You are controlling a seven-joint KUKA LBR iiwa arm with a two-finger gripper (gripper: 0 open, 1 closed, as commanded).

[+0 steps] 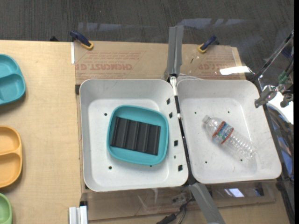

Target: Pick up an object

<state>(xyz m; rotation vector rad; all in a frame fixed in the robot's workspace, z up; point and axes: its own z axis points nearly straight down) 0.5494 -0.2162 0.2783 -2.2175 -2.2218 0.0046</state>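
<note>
A clear plastic bottle (228,137) with a red and blue label lies on its side in the right bin (261,171), cap toward the upper left. In the left bin (93,125) rests a teal plate (138,135), and a black ridged block (135,135) lies flat on it.
A grey divider (174,55) runs back from between the two bins. Thin metal rods and a small clamp (265,94) stand at the right bin's far right rim. Teal (10,80), orange (8,155) and green plates lie on the wooden bench at the left.
</note>
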